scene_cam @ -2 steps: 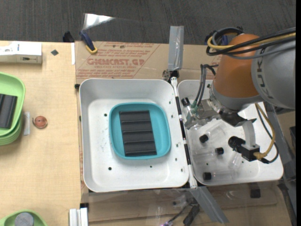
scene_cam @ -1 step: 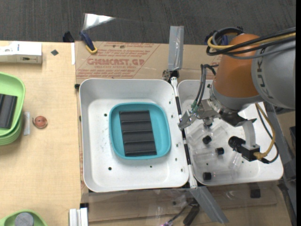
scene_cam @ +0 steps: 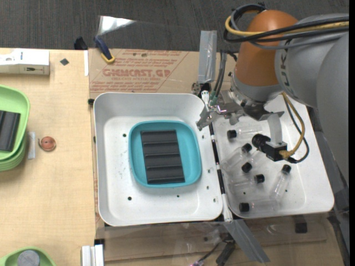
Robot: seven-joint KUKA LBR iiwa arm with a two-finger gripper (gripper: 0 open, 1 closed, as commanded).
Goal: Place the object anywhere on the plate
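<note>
Camera view: arm (scene_cam: 288,54) reaches in from the right, orange-banded wrist over the right bin (scene_cam: 310,198); jaws (scene_cam: 219,112) hang by that bin's upper-left corner, can't tell their opening or any hold. Small clear vials with black caps (scene_cam: 252,168) lie scattered in the right bin, while the glossy teal square plate (scene_cam: 136,148) carrying a ribbed dark insert (scene_cam: 162,155) sits in the left bin (scene_cam: 111,193).

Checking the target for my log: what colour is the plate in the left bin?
Teal, in the camera view: the plate.
</note>
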